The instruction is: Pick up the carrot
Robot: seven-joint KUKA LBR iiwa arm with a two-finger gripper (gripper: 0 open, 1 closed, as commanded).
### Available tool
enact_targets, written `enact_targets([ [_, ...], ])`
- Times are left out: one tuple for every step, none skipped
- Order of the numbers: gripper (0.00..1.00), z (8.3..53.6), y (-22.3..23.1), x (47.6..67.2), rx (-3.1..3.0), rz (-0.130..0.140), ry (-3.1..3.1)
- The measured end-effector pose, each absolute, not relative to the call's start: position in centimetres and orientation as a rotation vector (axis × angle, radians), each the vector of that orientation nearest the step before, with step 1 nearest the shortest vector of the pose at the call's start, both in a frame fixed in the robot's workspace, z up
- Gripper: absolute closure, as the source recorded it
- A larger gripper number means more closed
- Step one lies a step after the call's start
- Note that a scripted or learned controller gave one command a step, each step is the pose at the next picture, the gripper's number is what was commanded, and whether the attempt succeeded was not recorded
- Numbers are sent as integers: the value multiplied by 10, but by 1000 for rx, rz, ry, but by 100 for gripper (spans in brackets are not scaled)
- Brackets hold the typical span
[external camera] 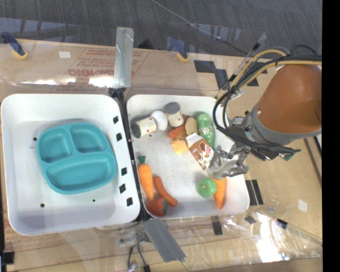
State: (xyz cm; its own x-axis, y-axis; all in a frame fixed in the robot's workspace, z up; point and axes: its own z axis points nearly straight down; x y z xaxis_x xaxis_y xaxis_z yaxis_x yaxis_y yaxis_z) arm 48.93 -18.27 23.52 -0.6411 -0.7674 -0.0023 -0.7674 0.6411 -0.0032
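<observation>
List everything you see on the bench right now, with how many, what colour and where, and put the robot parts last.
Bins: two, white, side by side on the bench.
Tray: one, teal, three compartments, in the left bin.
Carrots: two, orange; one near the right bin's left wall, one at its front right, under the gripper.
Green round item: one, beside the right-hand carrot.
Green bottle-like item: one, back of the right bin.
Carton: one, white and brown, middle of the right bin.
Small cans and toy foods: several, mixed colours, back of the right bin.
Arm: one, grey and orange, from the right.
Gripper: one, over the right bin.
</observation>
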Motion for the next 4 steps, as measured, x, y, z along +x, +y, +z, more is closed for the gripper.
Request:
enact_targets([
  [100, 202, -149, 490, -1857, 3, 2534],
  [100, 244, -205, 520, -2016, 0, 2408],
  [100, 173, -208, 476, -1898, 11, 2506],
  [100, 194, -209, 478, -2204, 0, 2236],
])
